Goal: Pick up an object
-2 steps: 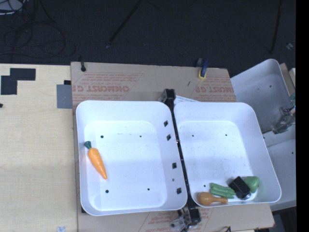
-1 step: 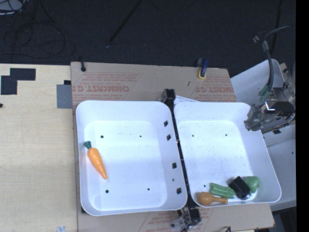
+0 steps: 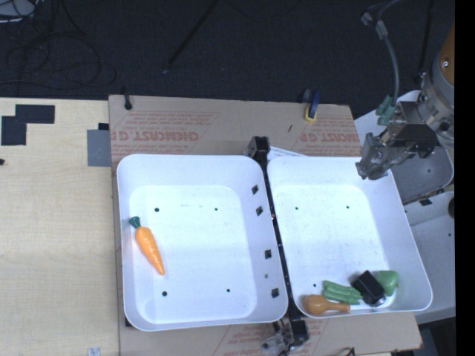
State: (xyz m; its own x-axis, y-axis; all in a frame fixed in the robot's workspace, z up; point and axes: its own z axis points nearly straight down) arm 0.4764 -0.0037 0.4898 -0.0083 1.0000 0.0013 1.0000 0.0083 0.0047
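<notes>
An orange carrot with a green top [image 3: 149, 248] lies near the left wall of the left bin [image 3: 185, 167]. In the near right corner of the right bin [image 3: 326, 167] are a tan pear-shaped piece [image 3: 325, 305], a green pod-like piece [image 3: 341, 292], a black block [image 3: 369, 287] and a green rounded piece [image 3: 387, 279], all bunched together. My gripper [image 3: 371, 167] hangs over the far right rim of the right bin, well away from these objects. Nothing shows between its fingers.
A black clip strip [image 3: 269, 228] runs between the two bins. Both bins rest on a cardboard sheet [image 3: 208, 124]. A blue and yellow clamp [image 3: 311, 106] holds the sheet's far edge. Cables hang at the top right.
</notes>
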